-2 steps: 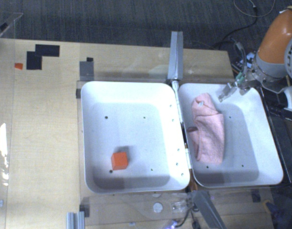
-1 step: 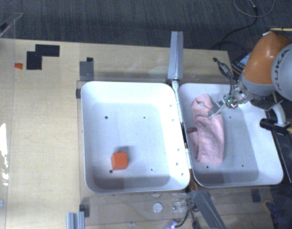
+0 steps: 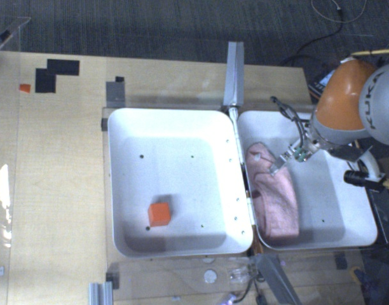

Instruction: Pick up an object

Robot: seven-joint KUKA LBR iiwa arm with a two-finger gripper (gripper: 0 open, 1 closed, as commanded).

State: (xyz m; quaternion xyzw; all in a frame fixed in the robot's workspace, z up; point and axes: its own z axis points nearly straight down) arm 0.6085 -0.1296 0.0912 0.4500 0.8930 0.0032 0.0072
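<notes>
Over the right bin, gripper pinches soft, crumpled pink cloth; orange cube left.

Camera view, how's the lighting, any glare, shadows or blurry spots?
Camera view: even, soft light; the orange block casts a faint shadow in the left bin; bright glare streaks on the bench at far left; the pink cloth is clear, the hand looks slightly soft.

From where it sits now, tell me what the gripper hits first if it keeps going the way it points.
Probably the pink cloth: the gripper points down-left at its upper folds in the right bin. Depth is uncertain.
</notes>
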